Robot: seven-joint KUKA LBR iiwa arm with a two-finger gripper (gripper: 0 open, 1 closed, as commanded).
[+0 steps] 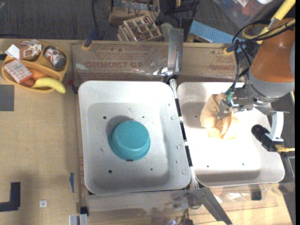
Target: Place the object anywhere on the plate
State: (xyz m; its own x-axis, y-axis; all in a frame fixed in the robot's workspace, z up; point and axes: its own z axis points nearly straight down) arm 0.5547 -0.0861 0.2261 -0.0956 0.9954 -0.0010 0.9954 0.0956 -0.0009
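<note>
**Two bins, a teal plate in one, the object in the other**

From above the bench, the left bin (93,107) holds one thing: a round teal plate (130,139), sitting a little below the middle of the bin floor, with bare white around it on all sides. It looks like it may be lying upside down, though I can't say for sure.

The right bin (234,168) holds the object (216,118), a pale tan and orange lump, soft-edged and hard to name from here. It lies in the upper middle of that bin, well apart from the plate, with the rims where the two bins meet between them.

The arm (274,62) comes in from the right, its orange band showing over the bin's far corner. The gripper (225,108) is down over the upper right part of the object, right at its surface. Whether the pincer is spread or pinching the object, I cannot tell; the fingers are lost against the lump.

Off the bins at the far left, a yellow tray (9,74) sits on the bench, carrying a banana (49,84) on its near edge, small packets (18,71) and a dark can (56,57).
</note>
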